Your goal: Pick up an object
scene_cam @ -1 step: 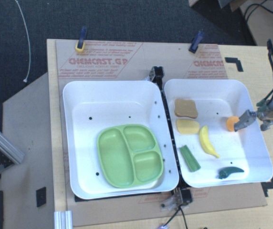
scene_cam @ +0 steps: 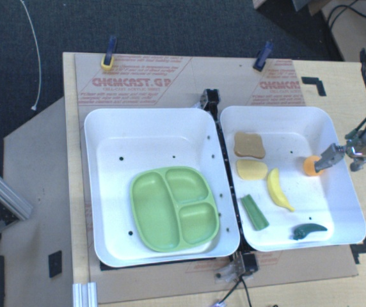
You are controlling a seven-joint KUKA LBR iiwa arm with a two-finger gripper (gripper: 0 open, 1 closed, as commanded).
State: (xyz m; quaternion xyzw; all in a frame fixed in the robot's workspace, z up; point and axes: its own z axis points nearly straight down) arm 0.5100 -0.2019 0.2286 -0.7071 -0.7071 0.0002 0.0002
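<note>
The right bin (scene_cam: 336, 123) holds several toy foods: a brown bread slice (scene_cam: 249, 145), a pale yellow piece (scene_cam: 252, 169), a banana (scene_cam: 278, 189), a light green stick (scene_cam: 255, 211), a dark green pepper (scene_cam: 308, 231) and a small orange piece (scene_cam: 310, 165). My gripper (scene_cam: 338, 153) reaches in over the right rim of that bin. Its grey tip lies right beside the orange piece, partly covering its right side. Whether it touches the piece is unclear.
The left bin (scene_cam: 106, 133) holds a green divided plate (scene_cam: 173, 207). A black clamp (scene_cam: 210, 98) sits between the bins at the back. Blue clips (scene_cam: 263, 55) hold the cardboard sheet at the far edge. Cables hang at the right.
</note>
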